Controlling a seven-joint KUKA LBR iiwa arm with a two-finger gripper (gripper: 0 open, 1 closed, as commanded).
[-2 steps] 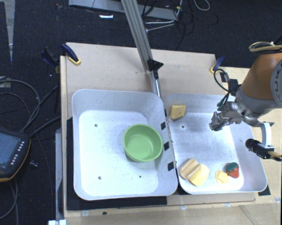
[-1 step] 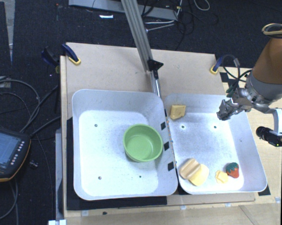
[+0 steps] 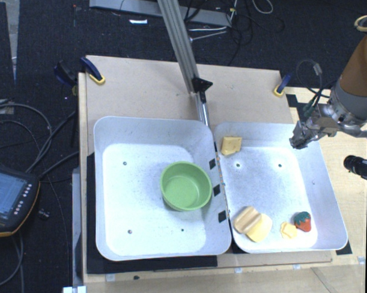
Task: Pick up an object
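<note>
Your end effector [image 3: 299, 141] hangs over the right bin's [image 3: 326, 196] far right rim; grip state cannot be told. Open floor lies between yellow block [image 3: 231, 145] and strawberry [image 3: 302, 221].

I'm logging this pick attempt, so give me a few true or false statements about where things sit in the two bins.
1. The round green plastic bowl sits in the left white bin. True.
2. The end effector is inside the green bowl. False: it hovers at the right white bin's far right rim.
3. A pale yellow block lies at the right bin's far left corner. True.
4. The small red and green toy is in the left bin. False: right bin, near corner.
</note>
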